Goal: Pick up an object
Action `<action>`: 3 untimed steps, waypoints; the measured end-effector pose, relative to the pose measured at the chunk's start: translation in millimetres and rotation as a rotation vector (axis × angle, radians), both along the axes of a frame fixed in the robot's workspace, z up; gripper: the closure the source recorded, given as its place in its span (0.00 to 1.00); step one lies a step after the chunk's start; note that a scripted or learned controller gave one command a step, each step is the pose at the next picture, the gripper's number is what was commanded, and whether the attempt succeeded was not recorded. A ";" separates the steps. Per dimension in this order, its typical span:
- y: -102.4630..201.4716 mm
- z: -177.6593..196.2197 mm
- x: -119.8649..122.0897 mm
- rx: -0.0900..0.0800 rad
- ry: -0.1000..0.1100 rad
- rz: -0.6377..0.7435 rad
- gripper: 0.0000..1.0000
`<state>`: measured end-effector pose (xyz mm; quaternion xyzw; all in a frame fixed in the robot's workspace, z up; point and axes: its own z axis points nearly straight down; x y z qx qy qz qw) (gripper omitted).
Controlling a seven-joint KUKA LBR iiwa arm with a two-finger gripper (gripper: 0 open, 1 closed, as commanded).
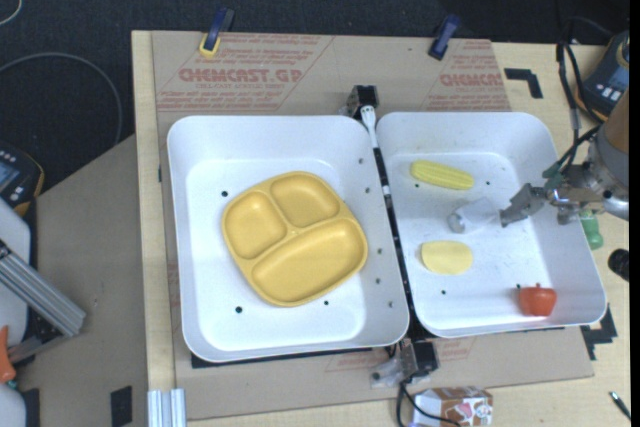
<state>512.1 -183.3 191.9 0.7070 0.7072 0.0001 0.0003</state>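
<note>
Camera view, gripper (519, 206) over right bin (571, 267)

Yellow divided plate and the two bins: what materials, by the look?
Yellow plate: likely molded plastic, smooth and slightly glossy, with soft highlights on its three compartments' rims. Left bin and right bin: probably thin formed plastic, semi-matte white, with rounded corners and rolled rims. Sheet metal can't be ruled out.

so the bench (300, 70) has a brown printed board top, two white bins (190, 215) side by side on it
</note>
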 end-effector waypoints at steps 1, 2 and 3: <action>14.3 215.2 -31.8 -0.006 -0.021 0.003 0.00; 14.4 215.9 -31.5 -0.004 -0.006 0.002 1.00; 37.6 -62.6 -36.4 0.006 0.016 0.000 1.00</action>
